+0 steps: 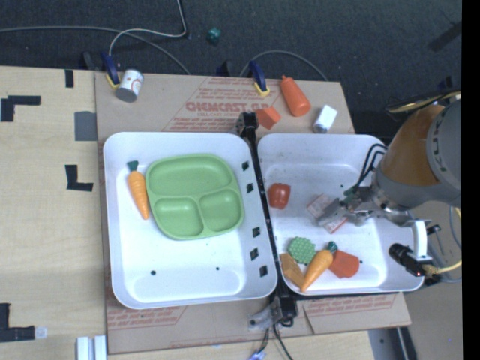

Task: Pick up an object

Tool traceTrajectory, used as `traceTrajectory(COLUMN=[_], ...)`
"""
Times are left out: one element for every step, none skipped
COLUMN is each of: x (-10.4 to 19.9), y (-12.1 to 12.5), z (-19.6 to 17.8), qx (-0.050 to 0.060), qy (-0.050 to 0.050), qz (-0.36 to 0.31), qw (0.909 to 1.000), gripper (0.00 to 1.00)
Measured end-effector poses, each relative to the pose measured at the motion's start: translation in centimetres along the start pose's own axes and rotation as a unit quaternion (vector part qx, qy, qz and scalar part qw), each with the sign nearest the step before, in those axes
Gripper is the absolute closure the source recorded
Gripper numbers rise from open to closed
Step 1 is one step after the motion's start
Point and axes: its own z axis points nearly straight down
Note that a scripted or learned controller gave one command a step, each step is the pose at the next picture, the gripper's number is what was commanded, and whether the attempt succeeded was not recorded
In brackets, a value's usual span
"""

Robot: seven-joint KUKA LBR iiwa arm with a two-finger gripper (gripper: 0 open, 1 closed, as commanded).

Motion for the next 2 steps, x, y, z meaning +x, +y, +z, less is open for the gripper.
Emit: traceTrajectory(x=[-2.2, 1.2], y=[3.2, 2.5], z=[-11.7, -5.8], qx=[0.002, 0.004], qy=[-0.001, 0.001], qz=[0.000, 0.000], qw=[1.0000, 1.0000], gripper=[0.00, 0.00])
